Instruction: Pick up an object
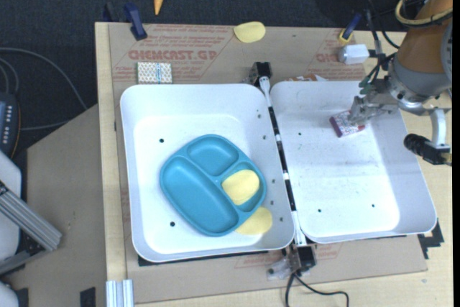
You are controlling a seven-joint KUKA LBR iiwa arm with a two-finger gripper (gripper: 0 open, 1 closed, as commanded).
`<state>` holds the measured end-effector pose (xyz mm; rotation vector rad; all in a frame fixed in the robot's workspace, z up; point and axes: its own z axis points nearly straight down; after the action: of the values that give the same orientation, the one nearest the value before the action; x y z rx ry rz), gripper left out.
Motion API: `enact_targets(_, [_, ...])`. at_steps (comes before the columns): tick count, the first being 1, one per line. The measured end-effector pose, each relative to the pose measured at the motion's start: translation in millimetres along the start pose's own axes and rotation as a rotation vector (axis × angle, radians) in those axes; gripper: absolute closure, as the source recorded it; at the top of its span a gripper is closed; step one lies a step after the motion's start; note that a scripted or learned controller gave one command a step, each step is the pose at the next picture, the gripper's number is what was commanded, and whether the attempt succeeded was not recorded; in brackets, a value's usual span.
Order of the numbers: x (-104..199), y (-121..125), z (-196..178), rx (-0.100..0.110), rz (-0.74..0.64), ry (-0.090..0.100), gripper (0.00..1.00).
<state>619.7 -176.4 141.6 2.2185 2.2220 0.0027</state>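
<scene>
White plastic forms the two shallow bins; my arm reaches over the right bin, with the left bin well off to the far side of my gripper. Far from the tool, in the left bin, lies a blue divided tray with one yellow piece resting in a compartment and a second yellow piece tucked just beside the tray's near corner. Directly beneath and slightly to the left of my gripper lies the small purplish packet, the only loose item within reach and, in my judgement, the object of this attempt. My gripper stands low over the packet's upper end, apparently touching or nearly touching it; whether its grasp is wide, narrow or closed on the packet I cannot tell at this resolution. I judge the step in hand to be the descent or closing phase of the grasp. The next move calls for a firm closure centred on the packet, then a straight lift, since so flat an item may slip.
</scene>
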Motion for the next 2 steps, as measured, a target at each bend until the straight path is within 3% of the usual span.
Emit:
enact_targets(1, [-1, 0, 0, 0.000, 0.000, -0.001, 0.00])
enact_targets(2, [-4, 3, 58, 0.006, 0.001, 0.001, 0.00])
